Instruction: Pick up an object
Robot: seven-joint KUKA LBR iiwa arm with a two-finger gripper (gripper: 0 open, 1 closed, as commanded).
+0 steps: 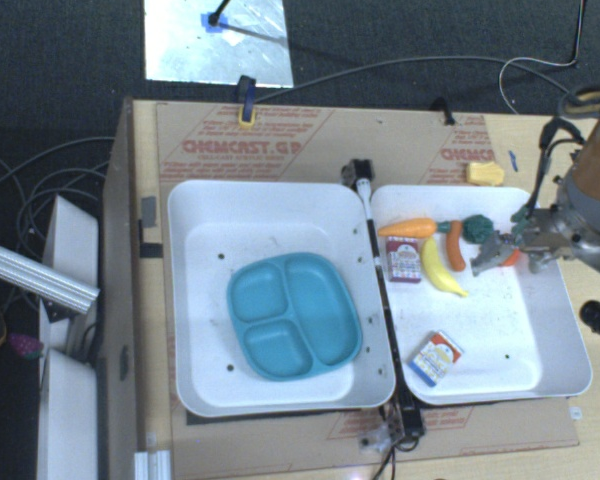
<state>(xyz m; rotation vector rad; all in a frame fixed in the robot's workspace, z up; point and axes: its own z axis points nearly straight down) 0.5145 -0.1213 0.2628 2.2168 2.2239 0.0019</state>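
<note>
We see the right bin point(565, 353). Inside it, the banana point(441, 268) lies beside the red box point(404, 261): light, smooth, curved, best pinched mid-length. Further right, the gripper point(500, 256) hovers; whether it's parted, we cannot tell.

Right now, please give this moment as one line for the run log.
stage: reaching | end effector: low in right bin, beside carrot | banana: lying free | blue tray: left bin
</note>
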